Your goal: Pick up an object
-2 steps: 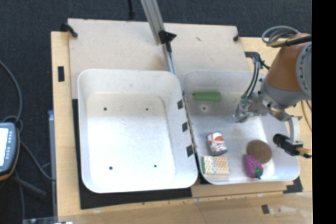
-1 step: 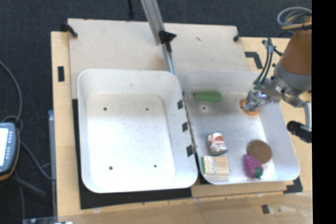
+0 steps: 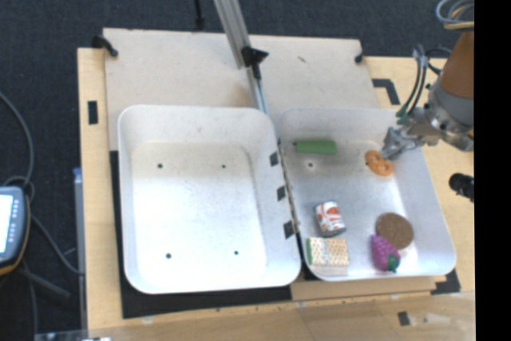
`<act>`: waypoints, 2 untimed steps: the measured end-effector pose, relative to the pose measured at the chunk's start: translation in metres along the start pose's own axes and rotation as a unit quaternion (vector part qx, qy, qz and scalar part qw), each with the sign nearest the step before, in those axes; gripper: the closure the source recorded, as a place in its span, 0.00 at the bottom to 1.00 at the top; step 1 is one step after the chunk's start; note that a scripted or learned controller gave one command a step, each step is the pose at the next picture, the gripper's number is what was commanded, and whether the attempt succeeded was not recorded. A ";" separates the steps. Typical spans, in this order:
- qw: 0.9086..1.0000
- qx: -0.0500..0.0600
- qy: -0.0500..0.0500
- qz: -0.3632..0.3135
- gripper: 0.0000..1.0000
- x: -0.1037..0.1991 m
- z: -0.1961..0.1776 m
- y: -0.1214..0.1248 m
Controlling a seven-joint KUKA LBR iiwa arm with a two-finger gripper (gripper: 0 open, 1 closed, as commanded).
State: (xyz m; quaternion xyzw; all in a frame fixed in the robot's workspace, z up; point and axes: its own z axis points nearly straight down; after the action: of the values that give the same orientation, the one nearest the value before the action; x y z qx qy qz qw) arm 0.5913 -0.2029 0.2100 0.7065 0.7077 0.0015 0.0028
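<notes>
We are judging this the approach step: the gripper (image 3: 397,141), its state impossible to tell, is hovering just right of the orange ring (image 3: 379,164) in the right bin (image 3: 435,204), needing a descent over it next.

Arm (image 3: 457,88): grey wrist section w/ orange band above it, approx. cylindrical. Thin cables, green and dark, run along the wrist housing just behind the fingers. Gripper (image 3: 393,146): pale grey metal, small, slim two-finger type.
</notes>
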 end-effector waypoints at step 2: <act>1.000 0.002 0.002 -0.003 1.00 0.101 -0.017 -0.021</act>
State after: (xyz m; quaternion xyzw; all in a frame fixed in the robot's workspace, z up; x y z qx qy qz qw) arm 0.5703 -0.1020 0.2263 0.7046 0.7096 0.0015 0.0002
